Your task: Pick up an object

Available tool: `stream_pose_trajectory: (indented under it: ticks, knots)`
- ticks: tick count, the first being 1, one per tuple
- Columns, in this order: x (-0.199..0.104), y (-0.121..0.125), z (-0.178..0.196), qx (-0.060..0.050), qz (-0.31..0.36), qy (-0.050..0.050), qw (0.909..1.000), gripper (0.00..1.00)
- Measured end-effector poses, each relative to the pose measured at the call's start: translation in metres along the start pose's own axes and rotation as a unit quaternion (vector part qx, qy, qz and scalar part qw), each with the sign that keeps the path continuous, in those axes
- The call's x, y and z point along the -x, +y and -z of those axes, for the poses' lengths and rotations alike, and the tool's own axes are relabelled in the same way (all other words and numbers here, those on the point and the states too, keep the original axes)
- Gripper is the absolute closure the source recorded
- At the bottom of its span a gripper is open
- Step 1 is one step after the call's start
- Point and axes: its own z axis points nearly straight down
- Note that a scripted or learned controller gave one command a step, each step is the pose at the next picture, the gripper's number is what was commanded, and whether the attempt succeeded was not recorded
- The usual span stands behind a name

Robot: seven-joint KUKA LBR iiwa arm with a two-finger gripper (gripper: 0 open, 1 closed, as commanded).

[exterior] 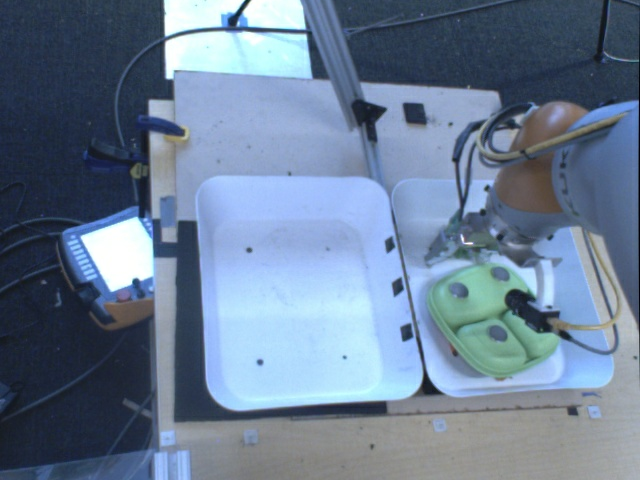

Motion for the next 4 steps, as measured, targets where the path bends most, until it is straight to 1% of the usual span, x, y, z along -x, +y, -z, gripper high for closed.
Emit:
stream_pose_trajectory:
  ticks: [1, 2, 3, 4]
  knots:
    - [0.000, -0.001, 0.011, -0.002, 0.000, 0.001, 1.0000, 1.00]
    - [0.001, 0.000, 0.075, -0.001, 0.001, 0.001, 1.0000, 1.00]
    - [0.001, 0.001, 0.119, -0.002, 0.001, 0.001, 1.0000, 1.00]
    - [0.002, 0.004, 0.174, -0.001, 0.001, 0.001, 1.0000, 1.00]
